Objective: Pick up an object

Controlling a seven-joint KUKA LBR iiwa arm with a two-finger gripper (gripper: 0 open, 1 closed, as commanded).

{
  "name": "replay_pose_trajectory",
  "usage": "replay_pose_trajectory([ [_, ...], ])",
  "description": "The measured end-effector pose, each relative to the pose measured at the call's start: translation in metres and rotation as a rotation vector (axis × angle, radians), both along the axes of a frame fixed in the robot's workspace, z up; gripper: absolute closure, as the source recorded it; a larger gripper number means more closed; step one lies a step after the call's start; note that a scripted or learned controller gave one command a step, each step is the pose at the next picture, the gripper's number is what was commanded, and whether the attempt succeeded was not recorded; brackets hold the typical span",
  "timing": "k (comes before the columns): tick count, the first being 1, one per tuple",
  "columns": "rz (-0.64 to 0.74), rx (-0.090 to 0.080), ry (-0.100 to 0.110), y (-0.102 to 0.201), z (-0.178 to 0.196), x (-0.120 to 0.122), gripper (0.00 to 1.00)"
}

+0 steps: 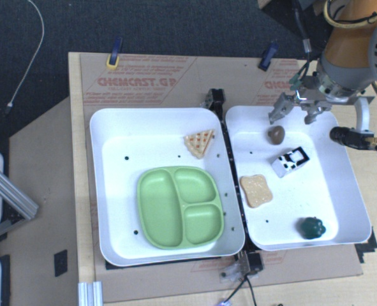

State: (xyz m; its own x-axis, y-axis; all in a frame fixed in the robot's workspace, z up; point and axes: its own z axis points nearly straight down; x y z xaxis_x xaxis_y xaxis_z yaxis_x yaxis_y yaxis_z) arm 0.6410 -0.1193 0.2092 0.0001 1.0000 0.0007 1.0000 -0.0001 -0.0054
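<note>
Nearest the lens sits the green divided plate (pixel 178 206), low in the left bin (pixel 105 171), far off to the left of my fingers (pixel 298 109) and well below them. My fingers hang spread and released over the top edge of the right bin (pixel 347 171), holding nothing. Just below them, a little to the left, the small brown lump (pixel 276 134) lies apart from the tips, with bare white floor round it. Further down comes the black-and-white toy (pixel 290 160), then the bread slice (pixel 256 190) close to the wall where both bins meet. The dark green object (pixel 312 227) sits lowest, near the bottom rim. Across that shared wall, the waffle wedge (pixel 199 143) rests left of me. The surface (pixel 143 81) shows bare board above the left bin.
</note>
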Motion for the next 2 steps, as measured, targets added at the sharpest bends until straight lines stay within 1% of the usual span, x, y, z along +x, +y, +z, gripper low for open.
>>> replay_pose_trajectory([
  [1,0.000,0.000,-0.002,-0.001,-0.041,-0.003,0.00],
  [2,0.001,0.000,-0.001,0.003,-0.092,-0.013,0.00],
])
